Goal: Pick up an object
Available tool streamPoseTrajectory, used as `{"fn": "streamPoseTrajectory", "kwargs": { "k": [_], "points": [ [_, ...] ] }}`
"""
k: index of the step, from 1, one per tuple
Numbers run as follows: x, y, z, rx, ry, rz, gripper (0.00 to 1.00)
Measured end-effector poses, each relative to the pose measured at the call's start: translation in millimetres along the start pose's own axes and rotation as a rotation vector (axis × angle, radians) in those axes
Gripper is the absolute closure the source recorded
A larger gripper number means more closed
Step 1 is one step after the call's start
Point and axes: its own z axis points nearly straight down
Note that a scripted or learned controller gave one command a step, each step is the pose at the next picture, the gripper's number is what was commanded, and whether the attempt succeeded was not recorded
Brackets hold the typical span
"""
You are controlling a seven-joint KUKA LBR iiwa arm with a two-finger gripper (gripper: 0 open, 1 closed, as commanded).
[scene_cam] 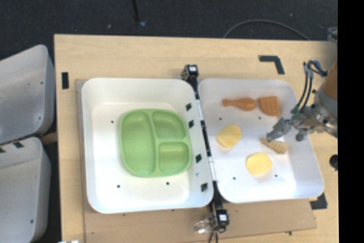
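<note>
Gripper [282, 129] is hanging low over the right bin [296, 188], reaching in from the right edge w/ grey arm [324, 108] behind it. Fingers are lying too blurred to read (can't tell how far apart, or whether anything is between them). Tan cracker-like piece [277, 146] is sitting just below the gripper tip, possibly touching it. Other items in right bin: yellow round piece [230, 136] well left of the gripper, second yellow piece [259, 164] below-left, brown drumstick shape [239, 103] and orange waffle square [269, 105] near the top. Left bin [96, 190] is holding a green divided tray [154, 142], approx. centred.
</note>
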Motion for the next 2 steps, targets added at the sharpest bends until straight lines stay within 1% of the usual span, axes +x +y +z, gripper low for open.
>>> {"fn": "streamPoseTrajectory", "kwargs": {
  "k": [1, 2],
  "points": [
    [0.2, 3.1, -6.8, -0.012, -0.003, -0.003, 0.0],
    [-1.8, -6.0, 50.3, -0.009, -0.002, -0.002, 0.0]
  ]
}}
